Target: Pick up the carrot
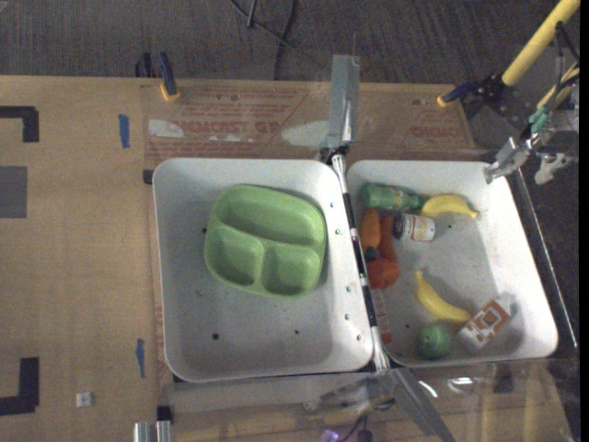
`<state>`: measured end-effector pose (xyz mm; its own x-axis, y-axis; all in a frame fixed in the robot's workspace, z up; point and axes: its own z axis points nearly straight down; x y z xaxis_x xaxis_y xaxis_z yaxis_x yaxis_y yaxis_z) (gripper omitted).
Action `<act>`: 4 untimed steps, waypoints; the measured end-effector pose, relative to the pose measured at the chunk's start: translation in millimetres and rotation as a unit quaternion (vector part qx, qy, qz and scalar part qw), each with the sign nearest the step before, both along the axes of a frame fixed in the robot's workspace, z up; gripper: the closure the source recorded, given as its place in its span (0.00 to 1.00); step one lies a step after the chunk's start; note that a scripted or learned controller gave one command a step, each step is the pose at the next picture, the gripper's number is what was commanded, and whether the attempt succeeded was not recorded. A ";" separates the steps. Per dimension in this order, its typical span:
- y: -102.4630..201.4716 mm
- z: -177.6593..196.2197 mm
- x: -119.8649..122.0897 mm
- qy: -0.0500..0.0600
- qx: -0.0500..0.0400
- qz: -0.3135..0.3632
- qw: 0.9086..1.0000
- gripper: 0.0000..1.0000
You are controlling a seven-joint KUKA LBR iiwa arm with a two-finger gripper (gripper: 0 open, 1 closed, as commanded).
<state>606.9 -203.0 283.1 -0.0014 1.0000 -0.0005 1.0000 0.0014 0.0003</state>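
Plate (266, 240), green and sectioned, sits in the left bin (184, 339). Right of the divider, carrot (370, 229) lies against the right bin (525, 284) wall, long axis running up-down in frame, lower end lost among red items. Hand (515, 155) at upper right, blurry — can't tell its grip.

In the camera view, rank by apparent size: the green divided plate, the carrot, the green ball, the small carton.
Largest to smallest:
1. green divided plate, by far
2. carrot
3. small carton and green ball look too alike to rank

The gripper sits at the right bin's far corner.
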 end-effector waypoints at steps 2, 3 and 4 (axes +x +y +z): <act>35.0 -194.4 -14.2 -0.004 -0.001 0.131 0.991 0.00; 23.3 -193.8 39.3 0.009 0.004 0.126 0.992 0.00; 53.4 -193.4 44.7 0.023 -0.002 0.239 0.971 0.00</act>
